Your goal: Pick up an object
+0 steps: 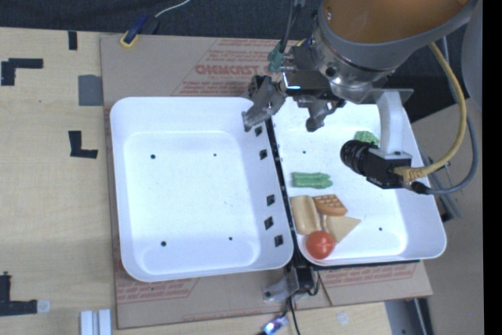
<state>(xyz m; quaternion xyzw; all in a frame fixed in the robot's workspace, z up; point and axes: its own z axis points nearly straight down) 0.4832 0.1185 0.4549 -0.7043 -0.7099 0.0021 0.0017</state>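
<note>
Seemingly at the approach step, the end effector (289,107) hung spread and empty over the right bin's (392,243) far end, well above the green toy (312,180), tomato (319,245) and waffle (331,205), needing descent.

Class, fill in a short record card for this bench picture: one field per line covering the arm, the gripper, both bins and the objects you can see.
arm: grey and orange, reaching in from the right
gripper: fingers apart, holding nothing, above the bins' shared edge
left bin: white, shallow
right bin: white, holds the objects
objects: green pod, red ball, waffle piece, bread roll
</note>
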